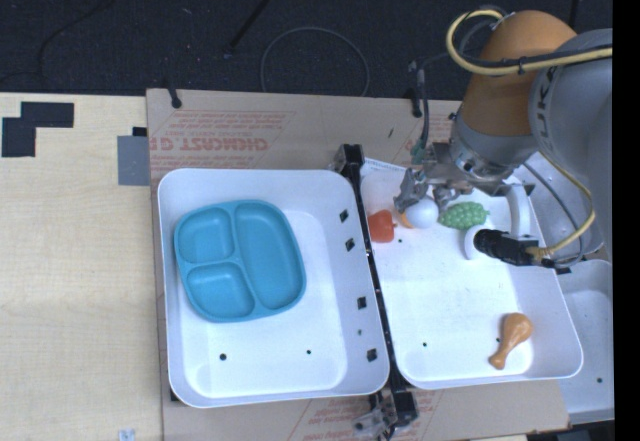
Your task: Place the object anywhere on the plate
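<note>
A: Item one: a light-blue plastic plate with three compartments (240,259). We log it in the left shallow white bin (330,369), lying flat and bare, well apart from the arm, presumably so that anything set down on it lands clear.

B: Item two: the hand (418,197) of the grey arm with the orange band. We place it low over the far corner of the right shallow white bin (450,329), close above a small white rounded object (422,214).

A: Grip status?

B: We cannot tell whether it is spread or pressed together; the wrist hides it. We judge the white piece to be its target, since the hand hangs right over it.

A: Neighbours: a small orange-red lump (381,226) just beside the white piece on the divider side, a green knobbly object (464,216) on the other.

B: Tight cluster, so a grasp risks nudging both.

A: Last: a tan drumstick-shaped toy (512,337), near the bin's front corner, well apart.
</note>
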